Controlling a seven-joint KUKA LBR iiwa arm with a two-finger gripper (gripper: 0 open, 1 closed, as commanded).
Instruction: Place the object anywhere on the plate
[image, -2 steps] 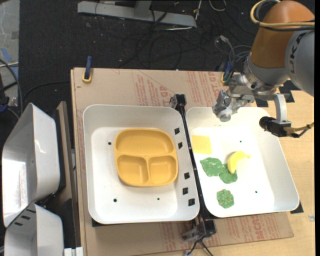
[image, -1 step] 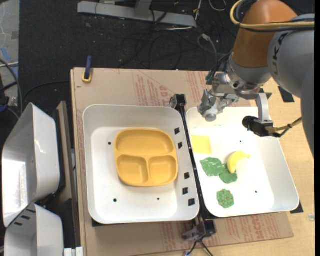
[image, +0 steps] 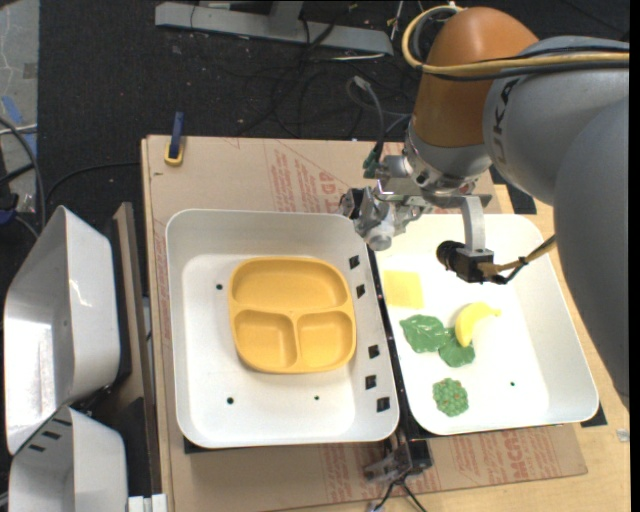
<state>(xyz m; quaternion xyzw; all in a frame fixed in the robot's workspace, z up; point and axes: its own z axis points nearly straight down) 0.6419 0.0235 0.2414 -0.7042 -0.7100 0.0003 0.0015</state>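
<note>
We see the grey arm with its orange band reaching in from the right, its two-finger gripper (image: 378, 222) hanging over the seam where the two shallow white bins meet, near the top edge of the right-hand bin (image: 560, 330). Whether its fingers are apart or together we cannot tell; the metal parts bunch up there and nothing is visibly held between them. The yellow three-compartment plastic plate (image: 293, 312) sits in the middle of the left-hand bin (image: 190, 330) with nothing on it. The candidate objects all lie in the right bin: a flat pale-yellow square piece (image: 403, 289) just below the gripper, a yellow banana-shaped toy (image: 475, 320), a green leafy toy (image: 426, 333) touching the banana's lower end, and a small round green broccoli-like toy (image: 451, 397) nearer the front. We judge that no pick has been made, so the risks lie ahead. The flat square piece lies flush on the bin floor and offers the fingers little to bite on, so a descent there could close on nothing. The banana and leafy toy touch, so a grab at one may nudge or drag the other. The gripper also hangs close to the raised rims between the bins, and a low carry could clip them and knock the object loose.
</note>
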